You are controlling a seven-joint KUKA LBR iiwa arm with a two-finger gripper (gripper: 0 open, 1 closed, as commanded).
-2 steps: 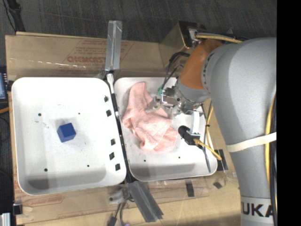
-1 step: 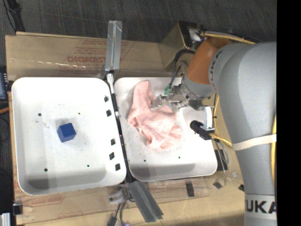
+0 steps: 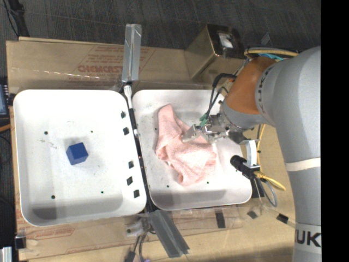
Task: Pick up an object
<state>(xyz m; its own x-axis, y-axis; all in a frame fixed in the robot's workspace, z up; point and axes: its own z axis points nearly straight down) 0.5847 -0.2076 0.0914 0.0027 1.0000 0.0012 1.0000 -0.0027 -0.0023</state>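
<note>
Backdrop: dark carpeted floor lies at twelve o'clock, beyond a bench covered with brown cardboard (image 3: 65, 64).
Bench: two shallow white bins sit side by side, the left bin (image 3: 32, 201) at nine o'clock and the right bin (image 3: 163, 198) at the centre, with a grey metal bar (image 3: 131, 53) rising from the seam between them.
Cloth: a crumpled pink cloth (image 3: 185, 152) lies in the middle of the right bin, stretching from eleven o'clock toward five o'clock within it.
Cube: a small blue cube (image 3: 77, 153) rests alone in the left bin, well apart from the arm.
Gripper: the gripper (image 3: 197, 131) is down at the cloth's three o'clock edge; whether its jaws are spread or pressed together cannot be told, and no cloth is visibly between them.
Arm: the grey arm (image 3: 289, 102) comes in from three o'clock, its orange band (image 3: 245, 89) just above the wrist, which bends over the bin's right half and points the gripper toward nine o'clock.
Risk: a thin pinch on a loose fold would likely let the cloth slide free on lifting.
Risk: pressing too low could scrape the bin floor.
Risk: a trailing corner may drag on the rim.
</note>
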